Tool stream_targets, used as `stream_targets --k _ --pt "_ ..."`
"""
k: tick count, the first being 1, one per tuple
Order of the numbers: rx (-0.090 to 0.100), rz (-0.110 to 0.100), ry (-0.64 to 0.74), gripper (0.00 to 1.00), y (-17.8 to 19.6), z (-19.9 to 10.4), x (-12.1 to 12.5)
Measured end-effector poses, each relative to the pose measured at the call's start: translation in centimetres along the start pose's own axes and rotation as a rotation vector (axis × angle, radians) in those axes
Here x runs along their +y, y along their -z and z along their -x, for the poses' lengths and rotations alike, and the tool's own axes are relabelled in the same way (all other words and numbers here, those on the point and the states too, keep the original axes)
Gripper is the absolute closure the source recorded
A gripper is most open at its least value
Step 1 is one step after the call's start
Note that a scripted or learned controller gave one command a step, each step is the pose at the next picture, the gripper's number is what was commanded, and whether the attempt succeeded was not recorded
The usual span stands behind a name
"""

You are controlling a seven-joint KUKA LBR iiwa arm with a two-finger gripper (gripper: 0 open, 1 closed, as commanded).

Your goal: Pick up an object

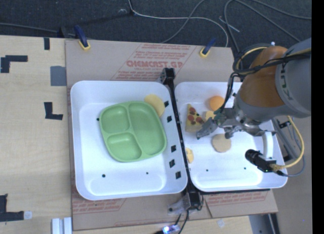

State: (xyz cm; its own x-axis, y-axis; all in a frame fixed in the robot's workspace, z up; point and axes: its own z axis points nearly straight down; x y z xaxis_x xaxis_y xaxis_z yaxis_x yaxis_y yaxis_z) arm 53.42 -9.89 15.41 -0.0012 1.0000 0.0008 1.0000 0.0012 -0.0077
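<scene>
The gripper (212,126) is positioned over the right bin (238,180), low above its upper-left area. Two dark fingers (203,131) extend down and to the left. They appear slightly parted, with nothing visible between them, though the separation is hard to read from this angle.

Candidate objects in the right bin:
- a pizza-slice toy (192,118), lying flat just left of the fingertips
- an orange ball (216,102), just above the gripper
- a tan round disc (221,144), just below the gripper
- a small yellow piece (189,154), against the left wall

The left bin (88,177) holds a green divided plate (132,131) and a yellow object (155,104) at the plate's upper right corner.

Handling assessment: the pizza-slice toy is nearest the fingertips. It is probably light, rigid plastic with a smooth, somewhat slippery surface. It lies flat, so a grip across its narrow width, with the fingers straddling both long edges, is advisable. The ball may roll away under contact.
</scene>
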Motion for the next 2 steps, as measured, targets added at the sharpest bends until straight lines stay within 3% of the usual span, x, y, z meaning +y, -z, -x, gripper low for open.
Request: stream_targets --k 1,2 --pt "-0.003 0.008 0.000 0.00 -6.2 -0.1 0.1" --pt "-0.001 0.008 0.001 1.00 -4.9 -0.2 0.2"
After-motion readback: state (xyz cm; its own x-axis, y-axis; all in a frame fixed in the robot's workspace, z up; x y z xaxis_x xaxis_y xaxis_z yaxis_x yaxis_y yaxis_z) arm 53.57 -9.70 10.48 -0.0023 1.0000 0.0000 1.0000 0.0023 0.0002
